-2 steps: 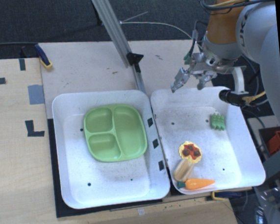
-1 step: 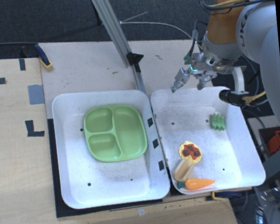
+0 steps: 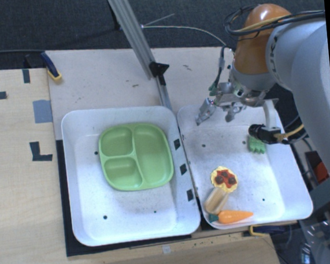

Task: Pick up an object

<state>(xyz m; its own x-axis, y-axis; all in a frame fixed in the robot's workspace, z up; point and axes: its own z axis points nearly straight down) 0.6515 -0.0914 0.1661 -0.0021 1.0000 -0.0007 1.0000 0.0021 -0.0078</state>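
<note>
From the overhead camera, my pincer [image 3: 215,118] hung over the far left corner of the right shallow white plastic bin [image 3: 274,184]. Its two grey fingers were spread apart with nothing between them, close to that bin's far rim and to the raised lip it shares with the left shallow white plastic bin [image 3: 89,214]. The speckled white floor beneath and in front of me lay bare, leaving open room across the middle of the right bin. The things to pick sat away from me. A small green knobbly toy piece [image 3: 256,145] lay near the bin's right wall, and three more crowded the near left corner. These were a round yellow disc with a red and dark centre [image 3: 224,178], a tan rounded cylinder like a bread roll [image 3: 216,199] touching the disc's near edge, and a smooth orange tapered carrot [image 3: 235,215] along the near rim, just beside the roll. In the left bin a glossy pale green plastic plate with three compartments and rounded corners [image 3: 136,156] lay flat toward the far side, with bare floor on its left and near sides. A slanted ribbed aluminium rail [image 3: 134,30] rose from the pale wooden bench [image 3: 18,171] behind the seam between the bins, near my pincer.
</note>
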